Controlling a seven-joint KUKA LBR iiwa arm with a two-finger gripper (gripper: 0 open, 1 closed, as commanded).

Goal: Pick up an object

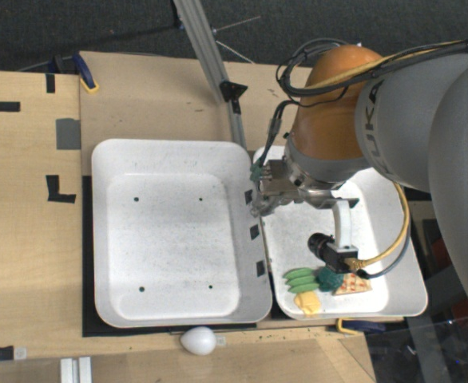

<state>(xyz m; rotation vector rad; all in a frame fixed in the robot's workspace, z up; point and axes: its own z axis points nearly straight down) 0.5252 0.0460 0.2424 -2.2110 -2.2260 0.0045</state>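
While my pincer (264, 196) hangs low at the left wall of the right-hand bin (394, 290), close to that bin's far-left corner, nothing lies under it. Wide or narrow: cannot tell, my own wrist hides it.

Targets: a small huddle at the near edge of the right-hand bin, towards its near-left corner. Green piece (300, 278) leftmost, teal piece (327, 278) touching it on the right, yellow piece (307, 302) just below both at the rim, orange wedge (352, 286) beside the teal one.

Judgement: no grasp begun yet. To do this well, I should travel along the left wall towards the near edge, then come down on one piece alone. The green piece looks best, as its left side is free. The yellow one sits hard against the rim, leaving little room.

In the way: pieces crowd each other, so a closing pincer may nudge a neighbour or catch two. Bin wall close on the left.

Around: left-hand bin (170, 238) beside it. White egg-shaped thing (200, 341) on the bench (26, 238), just off that bin's near edge. Grey bar (202, 38) slants over the far side.
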